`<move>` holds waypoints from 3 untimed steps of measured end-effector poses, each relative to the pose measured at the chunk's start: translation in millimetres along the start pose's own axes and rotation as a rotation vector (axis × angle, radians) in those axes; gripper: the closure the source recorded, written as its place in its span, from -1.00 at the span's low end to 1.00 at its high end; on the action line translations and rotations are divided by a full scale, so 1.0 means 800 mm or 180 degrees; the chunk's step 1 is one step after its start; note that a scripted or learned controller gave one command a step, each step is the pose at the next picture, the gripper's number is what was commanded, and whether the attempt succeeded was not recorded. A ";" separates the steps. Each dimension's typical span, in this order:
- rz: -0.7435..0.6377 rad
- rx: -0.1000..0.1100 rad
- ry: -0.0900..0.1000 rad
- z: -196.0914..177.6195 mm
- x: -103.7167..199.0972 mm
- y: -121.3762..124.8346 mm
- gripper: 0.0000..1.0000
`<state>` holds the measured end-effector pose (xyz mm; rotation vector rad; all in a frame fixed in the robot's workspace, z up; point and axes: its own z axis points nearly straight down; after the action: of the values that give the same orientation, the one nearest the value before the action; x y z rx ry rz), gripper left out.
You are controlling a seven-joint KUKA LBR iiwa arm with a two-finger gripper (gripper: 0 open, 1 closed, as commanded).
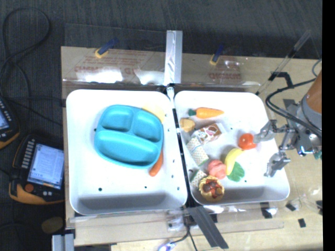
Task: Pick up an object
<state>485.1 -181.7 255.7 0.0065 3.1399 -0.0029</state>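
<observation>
Over the right bin's right edge, gripper [271, 148]: hanging with its two fingers spread wide, nothing lying between them; one fingertip is sitting near the tomato, the other is reaching down toward the bin's lower right corner.
Tomato [246, 140]: lying in the right bin, just beside the upper fingertip, apart from it as far as the view is showing.
Banana [232, 160]: lying at a slant just below and left of the tomato, touching the green piece.
Green piece [236, 172]: sitting under the banana's lower end; its kind is too small to tell.
Pink piece [216, 167]: resting just left of the banana.
Cup [211, 188]: standing near the right bin's front wall, holding brown and red bits.
Carrot [207, 112]: lying near the right bin's back wall, well apart from the gripper.
Packets [201, 138]: lying in a loose pile along the right bin's left side, between the carrot and the pink piece.
Right bin [259, 104]: sitting beside the left bin, their inner walls touching.
Left bin [84, 192]: holding the blue tray and two small pieces.
Blue tray [129, 135]: lying upside down or flat, I cannot tell which, in the middle of the left bin.
Orange piece [156, 165]: peeking out at the tray's lower right edge.
Yellow piece [153, 111]: showing behind the tray's upper right edge.
Arm [314, 103]: reaching in from the right.
</observation>
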 end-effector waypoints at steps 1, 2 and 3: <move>0.1354 0.0000 0.0011 0.172 0.002 0.018 -1.00; 0.2582 -0.0003 -0.0029 0.208 -0.171 0.058 -1.00; 0.3095 0.0010 -0.0002 0.089 -0.175 0.122 -1.00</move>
<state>625.6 -84.9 184.3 1.4724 2.7719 -0.0061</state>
